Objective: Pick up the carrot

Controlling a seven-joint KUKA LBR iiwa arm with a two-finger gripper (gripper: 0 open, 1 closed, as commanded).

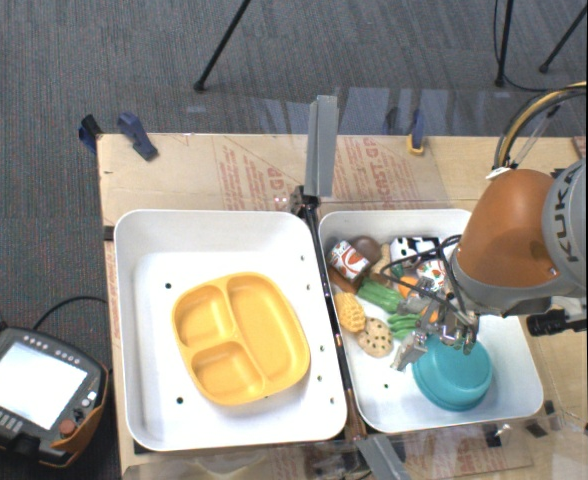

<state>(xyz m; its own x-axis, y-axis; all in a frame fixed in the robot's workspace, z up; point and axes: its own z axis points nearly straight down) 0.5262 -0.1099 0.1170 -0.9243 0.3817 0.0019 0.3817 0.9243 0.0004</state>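
Your pincer (pixel 436 336) hangs low in the right bin (pixel 519 393), just past the orange band of the arm (pixel 509 243), which comes in from the right. Its metal fingers sit over the clutter near the bin's middle, at the upper left rim of a teal bowl (pixel 456 376). You cannot tell from this slant whether the pincer is spread or pressed together, and nothing can be made out between its tips.

Look just up and left of the pincer: a thin orange shape with green beside it (pixel 406 286) lies among the toys there, and that seems to be the carrot, partly hidden by the wrist and by neighbouring pieces. You should treat that reading as unsure, since the pile is crowded and small. Green leafy toy pieces (pixel 382 296) lie against it.

Further left in the same bin you have a yellow corn cob (pixel 351 313) near the bin's left wall, a spotted cookie (pixel 376 339) just below it, and a red and white can (pixel 349 260) toward the upper left corner. A black and white piece (pixel 411 248) rests near the far wall.

Across the divider, the left bin (pixel 144 258) carries a yellow divided plate (pixel 240 337), well apart from the pincer. Both bins sit on the tabletop (pixel 224 163), and a handheld control pad (pixel 34 393) lies on the floor at lower left.
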